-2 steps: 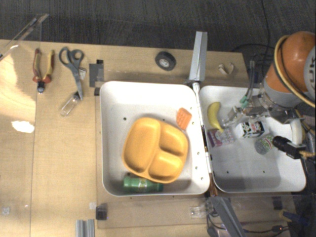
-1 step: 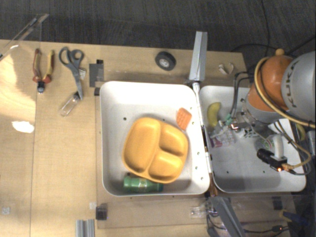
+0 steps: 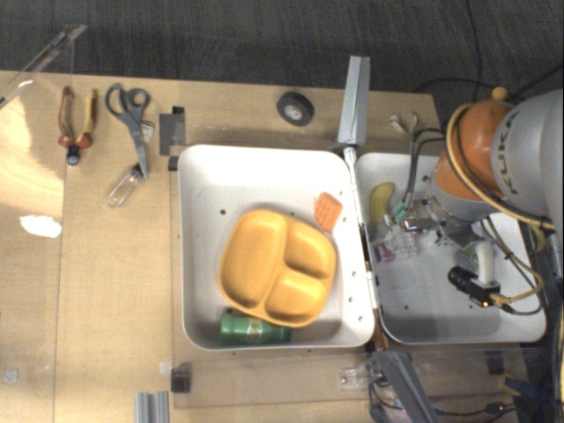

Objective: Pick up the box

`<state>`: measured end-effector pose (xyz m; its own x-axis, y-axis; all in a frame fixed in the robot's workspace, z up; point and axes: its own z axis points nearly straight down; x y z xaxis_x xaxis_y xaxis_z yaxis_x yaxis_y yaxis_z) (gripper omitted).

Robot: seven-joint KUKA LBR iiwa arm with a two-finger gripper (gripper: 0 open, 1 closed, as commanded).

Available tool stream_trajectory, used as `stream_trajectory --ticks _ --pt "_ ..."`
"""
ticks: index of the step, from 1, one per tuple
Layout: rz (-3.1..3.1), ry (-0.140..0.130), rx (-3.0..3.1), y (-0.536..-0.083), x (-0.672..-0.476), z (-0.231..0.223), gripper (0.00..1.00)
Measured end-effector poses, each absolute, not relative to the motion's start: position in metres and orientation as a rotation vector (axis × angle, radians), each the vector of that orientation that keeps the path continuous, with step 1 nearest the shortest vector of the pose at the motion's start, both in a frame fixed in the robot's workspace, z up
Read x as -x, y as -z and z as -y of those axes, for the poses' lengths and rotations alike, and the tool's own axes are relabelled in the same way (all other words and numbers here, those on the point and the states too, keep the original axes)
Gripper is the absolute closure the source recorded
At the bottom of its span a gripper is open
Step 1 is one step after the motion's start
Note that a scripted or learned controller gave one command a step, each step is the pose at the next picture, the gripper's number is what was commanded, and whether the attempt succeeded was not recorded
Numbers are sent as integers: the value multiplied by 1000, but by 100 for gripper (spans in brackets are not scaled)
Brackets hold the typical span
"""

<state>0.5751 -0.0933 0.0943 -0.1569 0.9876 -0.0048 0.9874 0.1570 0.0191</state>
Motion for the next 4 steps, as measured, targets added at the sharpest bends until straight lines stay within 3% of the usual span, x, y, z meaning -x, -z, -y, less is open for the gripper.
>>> stream_trajectory --ticks 1,2,3,4 --pt "-2364 -25 -2015 -108 -580 96 100" --pt "-2365 -25 -2015 -108 -580 96 0" --pt "-2360 -12 -2057 -89 -572 93 0" --pt "-2354 -18 -2048 -102 -575 94 100"
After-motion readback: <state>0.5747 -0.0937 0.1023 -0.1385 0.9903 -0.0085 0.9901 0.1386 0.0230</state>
